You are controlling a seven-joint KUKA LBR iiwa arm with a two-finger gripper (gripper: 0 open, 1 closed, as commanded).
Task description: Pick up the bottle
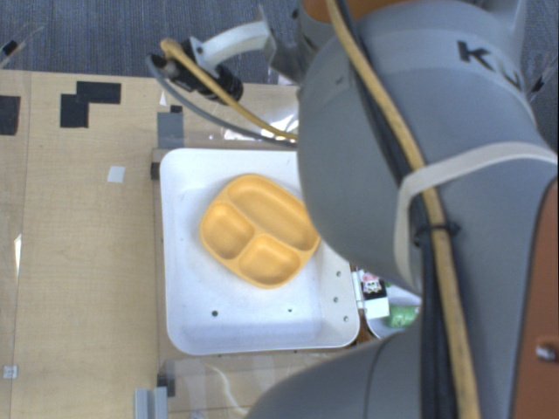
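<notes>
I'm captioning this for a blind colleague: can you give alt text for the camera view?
A large grey robot arm covers the right side, above a white bin holding a yellow divided plate. Part of a labelled bottle peeks out beside the arm.

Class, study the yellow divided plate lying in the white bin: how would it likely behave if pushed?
The yellow divided plate looks like stiff moulded plastic, so probably light and rigid. Lying flat in the white bin, it would likely slide, not roll or tip.
</notes>
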